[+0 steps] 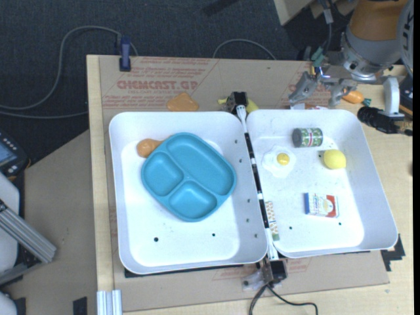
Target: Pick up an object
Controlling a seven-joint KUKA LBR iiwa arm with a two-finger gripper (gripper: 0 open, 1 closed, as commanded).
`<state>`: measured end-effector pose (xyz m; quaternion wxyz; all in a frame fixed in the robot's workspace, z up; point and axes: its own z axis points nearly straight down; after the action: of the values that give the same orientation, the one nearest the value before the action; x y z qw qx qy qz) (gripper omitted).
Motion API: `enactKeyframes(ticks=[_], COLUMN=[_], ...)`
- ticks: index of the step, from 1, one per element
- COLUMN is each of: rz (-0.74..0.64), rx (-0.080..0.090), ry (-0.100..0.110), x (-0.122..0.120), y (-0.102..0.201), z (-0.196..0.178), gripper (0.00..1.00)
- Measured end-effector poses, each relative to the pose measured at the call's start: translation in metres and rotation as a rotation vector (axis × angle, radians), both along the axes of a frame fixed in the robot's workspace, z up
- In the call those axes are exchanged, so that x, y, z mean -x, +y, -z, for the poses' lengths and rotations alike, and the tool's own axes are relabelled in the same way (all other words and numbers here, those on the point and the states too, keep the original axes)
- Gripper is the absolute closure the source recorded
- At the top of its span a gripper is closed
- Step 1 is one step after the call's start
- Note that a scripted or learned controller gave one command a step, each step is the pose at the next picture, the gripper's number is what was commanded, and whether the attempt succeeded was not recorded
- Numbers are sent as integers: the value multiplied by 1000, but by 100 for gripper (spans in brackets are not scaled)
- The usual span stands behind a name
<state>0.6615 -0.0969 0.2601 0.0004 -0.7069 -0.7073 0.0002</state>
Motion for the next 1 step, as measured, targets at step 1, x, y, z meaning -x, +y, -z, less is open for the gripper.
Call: enactKeyframes(ticks=[1], rz=[5], rx=[0], ry=[9], x=[-2], y=[-48], z=[143], gripper=[0])
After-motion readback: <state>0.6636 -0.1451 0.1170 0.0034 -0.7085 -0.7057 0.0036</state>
